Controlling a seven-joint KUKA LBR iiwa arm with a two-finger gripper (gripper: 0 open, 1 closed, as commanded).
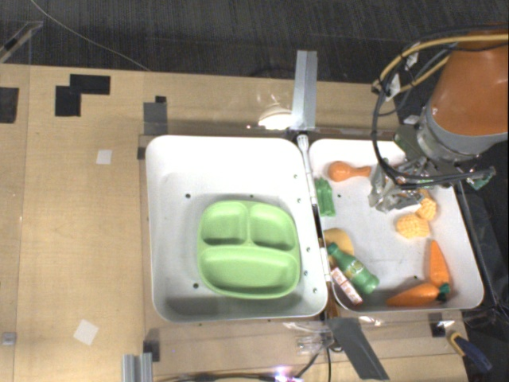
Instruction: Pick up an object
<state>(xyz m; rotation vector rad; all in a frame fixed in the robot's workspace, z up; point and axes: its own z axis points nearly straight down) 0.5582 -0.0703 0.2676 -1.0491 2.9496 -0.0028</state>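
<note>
Camera view, looking down at a slant on the desk [71,237]. Two shallow white bins side by side: left bin [171,173], right bin [469,281].

In the right bin, small toy foods, the things for picking. Counted: one orange drumstick-like piece [347,171] near the far wall; one flat green packet [324,196] along the dividing wall; one green bottle [354,268] with a red label, lying tilted toward the near left corner; one yellowish piece [338,238] just behind the bottle, partly hidden; two yellow waffle-textured pieces, one [413,227] in mid-bin and one [428,208] just beside it, under the arm; two carrots, one [437,263] along the right wall, one [414,295] along the near wall, their ends meeting in the near right corner.

In the left bin, one green divided plate [248,247] with three compartments, lying flat toward the near side.

Grey arm with orange band [477,86] reaching in from the right; end effector [391,193] low over the right bin's far half, between drumstick and waffle pieces. Fingers blurred against the white floor: cannot tell whether wide or narrow, nothing plainly between them.

Open white floor in the middle of the right bin, and around the plate along the left bin's far and left walls.
</note>
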